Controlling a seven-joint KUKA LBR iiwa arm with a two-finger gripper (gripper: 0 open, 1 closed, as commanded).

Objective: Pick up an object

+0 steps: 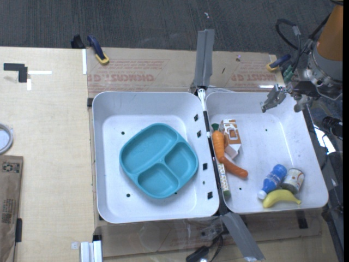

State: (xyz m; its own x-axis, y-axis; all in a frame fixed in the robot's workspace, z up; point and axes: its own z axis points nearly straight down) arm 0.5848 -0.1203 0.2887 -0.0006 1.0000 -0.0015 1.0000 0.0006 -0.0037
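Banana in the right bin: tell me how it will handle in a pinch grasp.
The banana is curved and smooth, so it may pivot or slip between two fingers. It looks like light plastic, probably stiff. It touches the blue bottle, so pushing it would likely nudge that.

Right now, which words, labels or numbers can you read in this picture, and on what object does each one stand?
"CHEMC275, GP": red print, seen upside down, on the cardboard sheet behind the bins; the reading is uncertain.
The same red print on the cardboard sheet's right part: too blurred to read.
Small carton in the right bin: print too small to read.
Brown paper bag at the left edge: a symbol, not readable.
Small can: label unreadable.
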